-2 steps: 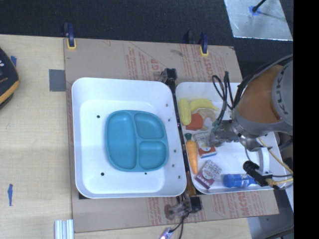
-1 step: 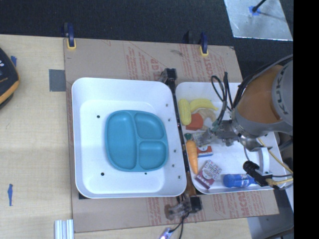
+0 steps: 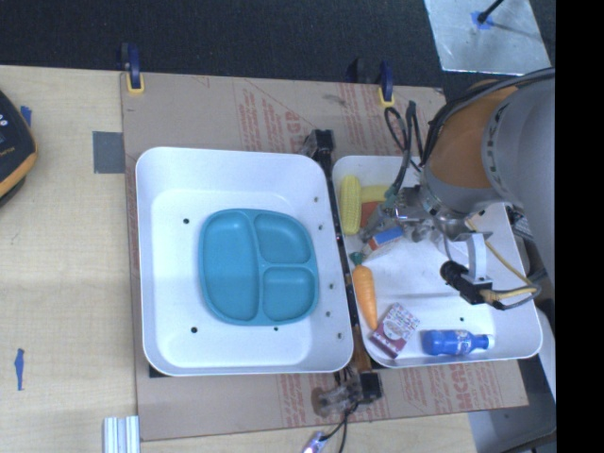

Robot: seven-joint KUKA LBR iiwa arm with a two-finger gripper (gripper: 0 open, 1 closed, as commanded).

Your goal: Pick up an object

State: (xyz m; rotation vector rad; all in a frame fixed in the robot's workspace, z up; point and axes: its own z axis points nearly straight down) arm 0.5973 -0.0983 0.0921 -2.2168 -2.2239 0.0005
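The right bin (image 3: pixel 505 352) holds a yellow corn cob (image 3: pixel 349 204) at its far left and an orange carrot (image 3: pixel 365 295) along its left wall. A red and white packet (image 3: pixel 394 328) and a blue bottle (image 3: pixel 455 343) lie near its front edge. My gripper (image 3: pixel 385 220) hangs low over the far left part of this bin, just right of the corn. Under it lie small pieces, one orange and blue (image 3: pixel 380 239) and one green (image 3: pixel 358 256). The grey arm with its orange band (image 3: pixel 462 149) hides the bin's far right part.
The left bin (image 3: pixel 160 347) holds a blue divided plate (image 3: pixel 257 264) in its middle. A black cable with a yellow end (image 3: pixel 491 291) loops from the wrist over the right bin. Clamps stand at the cardboard's far edge (image 3: pixel 134 69).
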